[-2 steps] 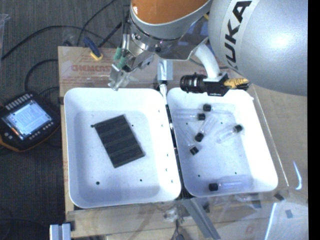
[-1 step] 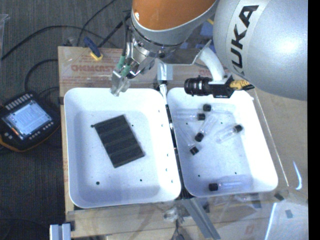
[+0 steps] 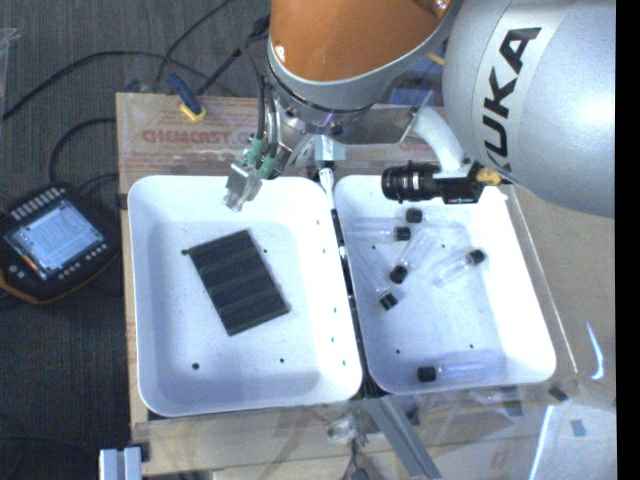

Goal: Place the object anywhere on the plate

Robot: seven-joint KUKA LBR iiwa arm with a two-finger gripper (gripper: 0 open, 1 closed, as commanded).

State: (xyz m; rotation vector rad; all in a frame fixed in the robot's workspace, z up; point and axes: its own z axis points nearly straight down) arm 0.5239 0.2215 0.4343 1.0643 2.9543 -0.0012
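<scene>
- Clear plastic vials (image 3: 450, 268) with black caps lie in the right bin (image 3: 530, 338): light, slick, rolly; grip mid-body
- Black ridged plate (image 3: 240, 282) in left bin (image 3: 160, 368)
- Fingers (image 3: 243, 180) above left bin, seemingly empty; opening unclear

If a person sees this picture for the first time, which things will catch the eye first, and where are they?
First comes the big grey and orange arm filling the top, its claw hanging over the left bin's far edge. Next is the dark ribbed plate lying flat in the middle of that bin. Several clear vials with black caps lie scattered in the right bin.
</scene>
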